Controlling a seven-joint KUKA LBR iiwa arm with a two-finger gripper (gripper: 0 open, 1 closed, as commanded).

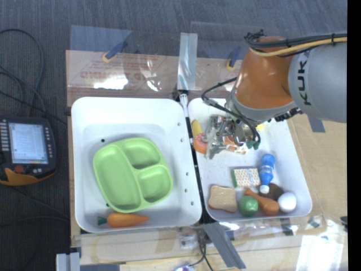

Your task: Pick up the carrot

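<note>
The carrot (125, 220) lies along the near wall of the left bin (84, 129), just beside the green divided plate (132, 174), with bare floor to its right. In the right bin (296, 151), bread (223, 199), a green ball (248, 206), a cracker (246, 177) and a blue bottle (267, 167) crowd the near half. Farther back, the gripper (224, 135) hangs over the clutter; whether its fingers are spread cannot be told.

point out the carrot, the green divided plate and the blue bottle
carrot (127, 220), camera view, middle of its orange body, near the left bin's front wall
green divided plate (113, 179), camera view, floor of its large compartment
blue bottle (267, 167), camera view, middle of its body, in the right bin
</note>
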